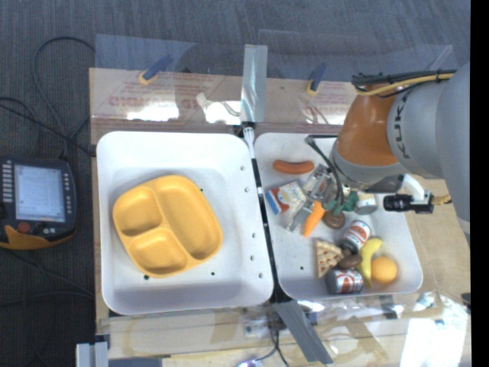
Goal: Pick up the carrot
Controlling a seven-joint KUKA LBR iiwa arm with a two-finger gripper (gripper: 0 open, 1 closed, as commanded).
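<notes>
The carrot [313, 220] is a small orange piece lying in the middle of the right bin [405, 228], partly covered from above by the tool. My gripper [312, 203] is low in that bin, directly over the carrot's upper end and touching or almost touching it. The grey arm with its orange band [370, 132] reaches in from the right and hides the bin's back right part.
Crowded round the carrot are a sausage [293, 167], a small packet [281, 197], a pizza slice [327, 257], two cans [355, 235] [345, 281], a banana [368, 254] and an orange [384, 271]. The left bin [122, 151] holds a yellow divided plate [166, 224].
</notes>
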